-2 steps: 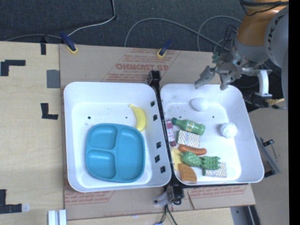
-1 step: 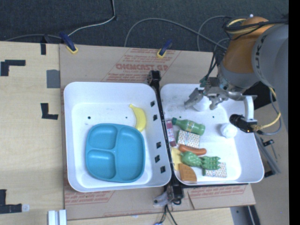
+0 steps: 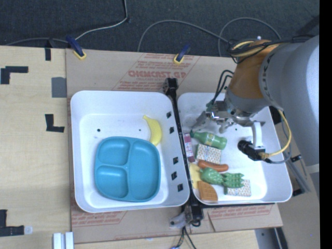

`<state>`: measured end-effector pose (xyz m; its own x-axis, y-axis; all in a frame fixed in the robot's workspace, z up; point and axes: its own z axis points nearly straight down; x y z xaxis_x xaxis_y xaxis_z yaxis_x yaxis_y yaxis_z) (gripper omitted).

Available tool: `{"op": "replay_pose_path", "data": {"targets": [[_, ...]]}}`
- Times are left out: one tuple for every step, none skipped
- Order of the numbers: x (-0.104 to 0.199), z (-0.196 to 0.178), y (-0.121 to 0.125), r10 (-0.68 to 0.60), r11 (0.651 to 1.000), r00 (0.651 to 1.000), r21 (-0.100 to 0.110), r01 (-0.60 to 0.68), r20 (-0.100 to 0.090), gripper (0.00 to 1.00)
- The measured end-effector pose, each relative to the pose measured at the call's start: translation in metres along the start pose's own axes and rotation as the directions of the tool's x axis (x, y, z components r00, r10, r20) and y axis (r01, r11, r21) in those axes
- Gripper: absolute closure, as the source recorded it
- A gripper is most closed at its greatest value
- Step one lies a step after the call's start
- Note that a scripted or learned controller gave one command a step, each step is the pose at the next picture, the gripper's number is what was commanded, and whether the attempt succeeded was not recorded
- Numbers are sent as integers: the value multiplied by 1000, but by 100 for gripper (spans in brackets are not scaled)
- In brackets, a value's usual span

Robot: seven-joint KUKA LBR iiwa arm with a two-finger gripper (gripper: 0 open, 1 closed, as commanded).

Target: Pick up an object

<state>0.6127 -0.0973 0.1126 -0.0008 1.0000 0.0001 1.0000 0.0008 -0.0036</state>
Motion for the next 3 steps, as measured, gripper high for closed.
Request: {"op": "replay_pose_path", "data": {"targets": [[-4,25,-25,-2,1000,1000,-12,2,1,0],[-11,26,31,-1,1000,1000,-8,1,2,0],[-10,26,8,0,1000,1000,-7,0,2,0]]}}
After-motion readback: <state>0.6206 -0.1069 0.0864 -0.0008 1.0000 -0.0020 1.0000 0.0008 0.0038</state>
